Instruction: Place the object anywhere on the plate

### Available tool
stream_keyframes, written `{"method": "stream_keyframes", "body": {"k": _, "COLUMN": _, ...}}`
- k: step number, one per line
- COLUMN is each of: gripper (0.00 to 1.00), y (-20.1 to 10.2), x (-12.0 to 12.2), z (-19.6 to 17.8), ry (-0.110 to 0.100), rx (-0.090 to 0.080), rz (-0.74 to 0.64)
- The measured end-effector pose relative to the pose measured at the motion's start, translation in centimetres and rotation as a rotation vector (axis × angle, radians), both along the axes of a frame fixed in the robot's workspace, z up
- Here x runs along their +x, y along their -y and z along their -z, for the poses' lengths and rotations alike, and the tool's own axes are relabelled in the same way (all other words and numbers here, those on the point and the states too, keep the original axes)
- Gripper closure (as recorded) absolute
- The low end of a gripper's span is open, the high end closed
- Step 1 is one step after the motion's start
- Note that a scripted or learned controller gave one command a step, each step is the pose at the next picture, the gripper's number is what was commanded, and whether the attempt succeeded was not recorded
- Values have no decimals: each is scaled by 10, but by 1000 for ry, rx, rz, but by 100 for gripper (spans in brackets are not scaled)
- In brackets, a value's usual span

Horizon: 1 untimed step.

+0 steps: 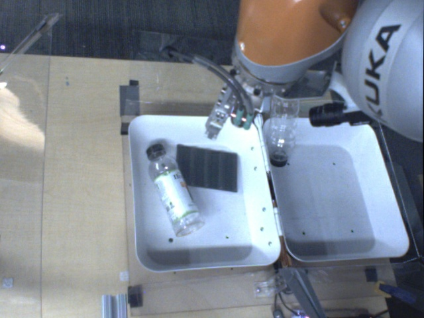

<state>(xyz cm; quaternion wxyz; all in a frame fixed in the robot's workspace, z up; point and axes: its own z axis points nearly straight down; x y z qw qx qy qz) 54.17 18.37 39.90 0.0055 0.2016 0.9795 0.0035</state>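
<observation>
A dark square plate (207,168) lies flat in the left bin (142,244), toward its back. Beside it on the left, a clear bottle with a label and dark cap (173,191) lies on its side. My gripper (281,106) hangs under the orange wrist band, over the ridge between the two bins. It is shut on the upper end of a second clear bottle (279,134). That bottle hangs upright with its dark cap pointing down, just right of the plate's far corner. Most of the gripper body is hidden by the arm.
The right bin (391,237) sits right of the ridge. A cable and a small connector block (222,114) dangle from the wrist over the left bin's back edge. Wooden bench surface extends to the left.
</observation>
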Motion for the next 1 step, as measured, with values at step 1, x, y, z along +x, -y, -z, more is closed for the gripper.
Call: {"method": "stream_keyframes", "body": {"k": 1, "gripper": 100, "y": 71, "x": 23, "z": -38, "ry": -3, "rx": 4, "rz": 553}}
